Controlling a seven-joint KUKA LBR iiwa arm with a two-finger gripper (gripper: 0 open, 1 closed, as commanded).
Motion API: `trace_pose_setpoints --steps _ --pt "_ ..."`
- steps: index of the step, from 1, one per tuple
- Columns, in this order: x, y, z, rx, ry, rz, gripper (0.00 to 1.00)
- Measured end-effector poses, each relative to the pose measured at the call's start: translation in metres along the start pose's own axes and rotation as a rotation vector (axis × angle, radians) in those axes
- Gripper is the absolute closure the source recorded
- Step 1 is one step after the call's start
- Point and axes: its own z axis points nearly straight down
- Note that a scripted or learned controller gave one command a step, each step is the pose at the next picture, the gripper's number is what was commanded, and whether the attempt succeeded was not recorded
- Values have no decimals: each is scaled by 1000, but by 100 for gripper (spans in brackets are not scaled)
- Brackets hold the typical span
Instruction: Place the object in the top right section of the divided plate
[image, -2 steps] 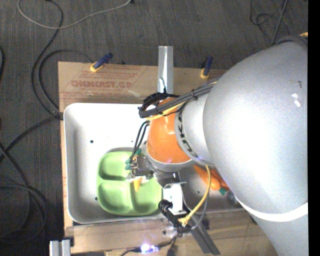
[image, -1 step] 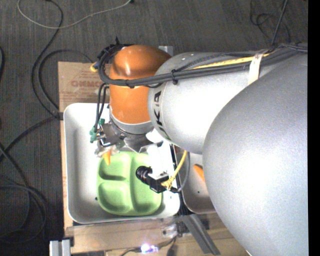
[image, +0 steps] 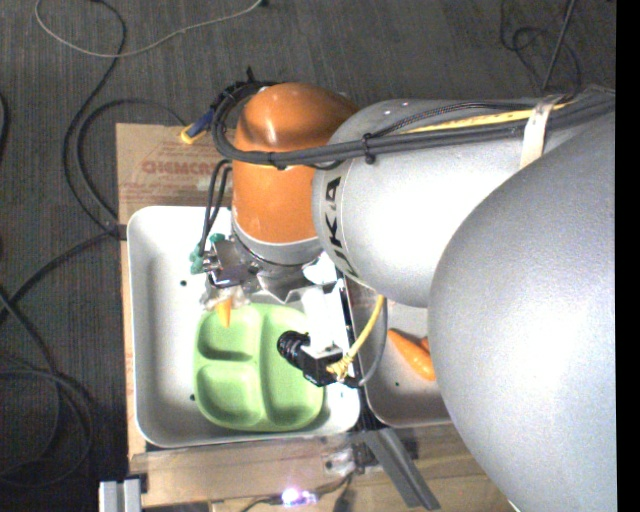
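The arm (image: 420, 200) is hanging over the left bin (image: 160, 300), its end effector (image: 228, 300) touching the green plate's (image: 255, 385) upper rim; whether it's spread, I cannot tell.

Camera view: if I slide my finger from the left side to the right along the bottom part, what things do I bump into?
Dark floor cable → left white bin → green divided plate → orange object in the right bin → big grey arm.
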Motion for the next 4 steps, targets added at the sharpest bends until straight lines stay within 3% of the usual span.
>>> trace_pose_setpoints --steps 1,2,3,4 --pt "-21 -36 42 5 1 335 100" --pt "-129 -14 -16 -1 -3 426 100" --pt "-46 13 38 3 0 88 100" --pt "-46 13 38 2 0 89 0"
